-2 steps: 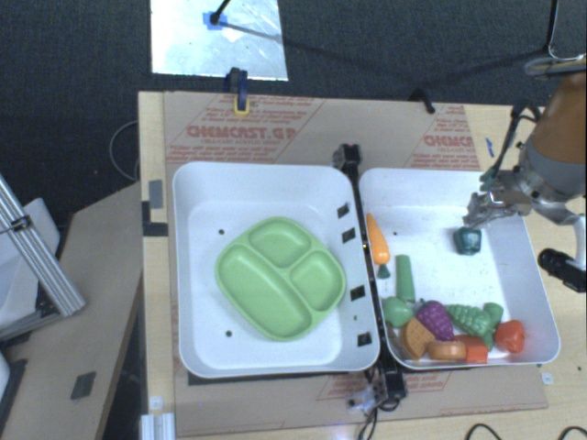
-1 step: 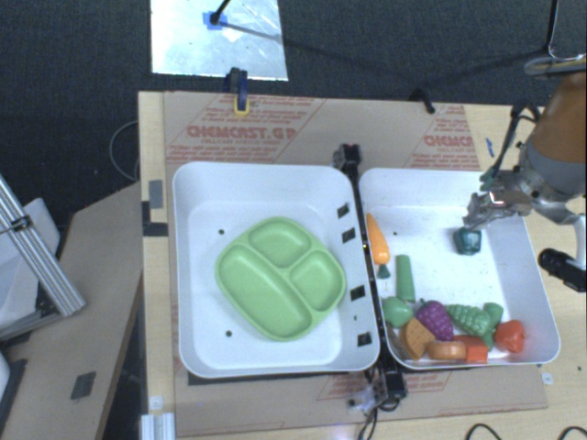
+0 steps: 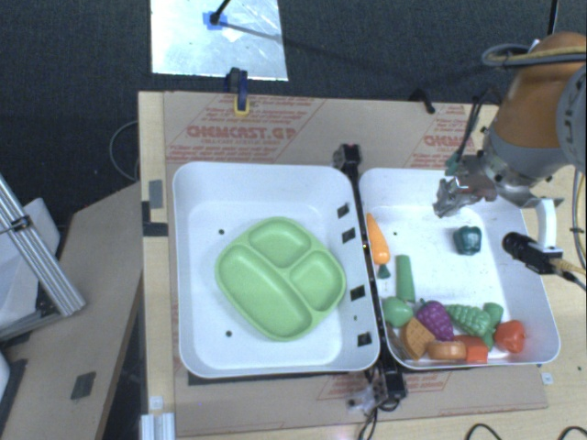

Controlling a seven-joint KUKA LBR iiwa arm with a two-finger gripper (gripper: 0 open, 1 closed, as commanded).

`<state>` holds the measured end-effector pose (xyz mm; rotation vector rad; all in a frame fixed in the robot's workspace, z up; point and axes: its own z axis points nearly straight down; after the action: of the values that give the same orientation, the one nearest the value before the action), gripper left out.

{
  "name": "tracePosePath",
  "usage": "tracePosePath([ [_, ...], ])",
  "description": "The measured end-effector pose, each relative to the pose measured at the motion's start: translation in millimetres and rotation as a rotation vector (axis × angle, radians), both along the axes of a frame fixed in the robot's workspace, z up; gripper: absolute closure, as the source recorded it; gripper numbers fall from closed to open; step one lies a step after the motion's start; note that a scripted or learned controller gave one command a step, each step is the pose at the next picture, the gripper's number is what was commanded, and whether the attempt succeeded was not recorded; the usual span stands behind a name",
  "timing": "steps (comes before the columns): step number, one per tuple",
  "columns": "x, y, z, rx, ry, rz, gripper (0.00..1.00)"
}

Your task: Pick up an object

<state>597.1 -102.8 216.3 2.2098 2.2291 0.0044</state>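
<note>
The arm enters from the upper right of the frame, its orange band above a grey wrist that bends down and toward the left. The jaws hang over the upper right part of the right bin, tilted toward the lower left. The picture is too coarse to tell whether they are apart or together, and nothing shows between them.

The two bins sit side by side on the surface, their inner rims touching along a line down the middle of the frame. The upper half of the right bin is mostly bare white floor, open on all sides of the jaws except to the lower right. The lower edge is crowded.

A small dark teal toy lies just below and right of the jaws, apart from them and from everything else; it is roundish, with no clear long axis. A carrot lies against the bin's left wall, its long axis running up and down the frame. A green cucumber beside it lies the same way. Purple grapes, a green leafy piece and a red tomato are packed along the bottom wall.

The left bin holds a green divided plate.
</note>
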Motion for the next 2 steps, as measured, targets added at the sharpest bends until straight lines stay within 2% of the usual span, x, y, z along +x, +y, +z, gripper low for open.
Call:
tracePosePath([
  [1,18,57,2,0.001,0.000,0.001,1.00],
  [2,36,65,0,0.000,0.001,-0.003,1.00],
])
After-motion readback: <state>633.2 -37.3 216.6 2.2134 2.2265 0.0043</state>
